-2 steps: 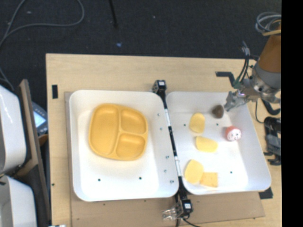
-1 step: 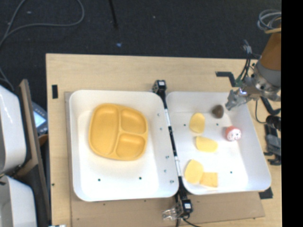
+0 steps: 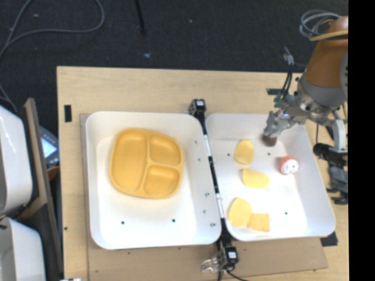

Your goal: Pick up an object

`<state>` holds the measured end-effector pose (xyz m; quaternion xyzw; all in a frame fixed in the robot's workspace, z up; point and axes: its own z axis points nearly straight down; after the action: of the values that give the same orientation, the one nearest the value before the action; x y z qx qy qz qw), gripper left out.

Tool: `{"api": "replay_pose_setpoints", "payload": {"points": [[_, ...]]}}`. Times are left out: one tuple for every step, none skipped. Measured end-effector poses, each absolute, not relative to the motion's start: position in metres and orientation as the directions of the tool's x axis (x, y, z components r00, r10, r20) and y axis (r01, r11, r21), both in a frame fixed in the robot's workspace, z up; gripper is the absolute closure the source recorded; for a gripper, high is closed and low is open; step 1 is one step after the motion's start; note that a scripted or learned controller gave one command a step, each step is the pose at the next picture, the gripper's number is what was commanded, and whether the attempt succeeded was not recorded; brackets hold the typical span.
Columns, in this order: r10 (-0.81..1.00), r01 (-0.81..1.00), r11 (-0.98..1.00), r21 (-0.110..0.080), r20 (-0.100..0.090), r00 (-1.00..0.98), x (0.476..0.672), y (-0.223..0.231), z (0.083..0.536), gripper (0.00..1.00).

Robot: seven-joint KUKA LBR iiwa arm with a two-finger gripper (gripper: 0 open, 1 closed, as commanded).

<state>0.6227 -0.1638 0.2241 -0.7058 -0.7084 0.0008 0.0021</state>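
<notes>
Arm (image 3: 325,63) comes in from the right, orange band up top, wrist angled down over the right bin's (image 3: 313,206) far side. Gripper (image 3: 270,138) sits low just above the bin floor near the back wall, w/ nothing visibly between its tips; too small and dark to tell if it's released or clenched.

Right bin contents: yellow oval piece (image 3: 244,152) just left of and below the gripper, close but apart. Yellow wedge-ish piece (image 3: 255,178) nearer the middle. Small red-and-white round toy (image 3: 287,166) to the right of those, apart from the gripper. At the near end, a round yellow piece (image 3: 239,212) touching a small orange-yellow square block (image 3: 259,222).

Left bin (image 3: 99,215) holds a yellow divided plate (image 3: 146,163), three compartments, lying flat roughly centred.

Both bins sit side by side on a light wooden bench (image 3: 70,86), black clips at the seam betw. them.
</notes>
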Motion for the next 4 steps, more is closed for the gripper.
{"api": "replay_pose_setpoints", "payload": {"points": [[1.000,1.000,0.005,-0.004,0.002,-0.005,0.623,-0.106,0.226,1.00],[1.000,1.000,0.004,-0.005,0.001,-0.004,0.623,-0.051,0.226,1.00],[1.000,1.000,0.004,-0.005,0.001,-0.004,0.609,-0.008,0.233,1.00],[1.000,1.000,0.004,-0.005,0.000,-0.004,0.604,0.038,0.225,1.00]]}}
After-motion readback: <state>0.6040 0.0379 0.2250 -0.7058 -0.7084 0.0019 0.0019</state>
